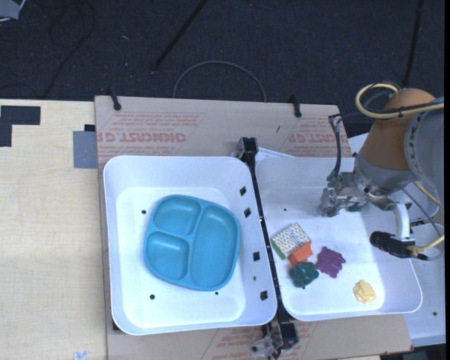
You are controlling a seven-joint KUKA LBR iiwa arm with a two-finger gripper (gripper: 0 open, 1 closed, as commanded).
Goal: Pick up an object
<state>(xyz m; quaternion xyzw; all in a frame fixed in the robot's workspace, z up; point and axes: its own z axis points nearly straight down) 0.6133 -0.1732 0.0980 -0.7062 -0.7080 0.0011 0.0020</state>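
Two shallow white bins sit side by side on the worktop (37,238), on a brown cardboard sheet (202,130). The left bin (127,178) holds a blue divided plate (191,241), lying flat near its centre. The right bin (300,175) holds the loose items, all grouped in its near half: a patterned square packet (290,238), tilted; an orange piece (301,253) touching the packet's lower corner; a dark green lump (303,274) just below the orange piece; a purple piece (330,261) just right of those; and a yellow lump (364,292) apart from the rest, near the bin's right corner. The arm (394,145) enters from the right, orange band above the wrist. The pincer (336,203) is low over the far right part of the right bin, up and right of the packet, clear of every item. Whether its fingers are spread or closed cannot be told; nothing is seen between them.
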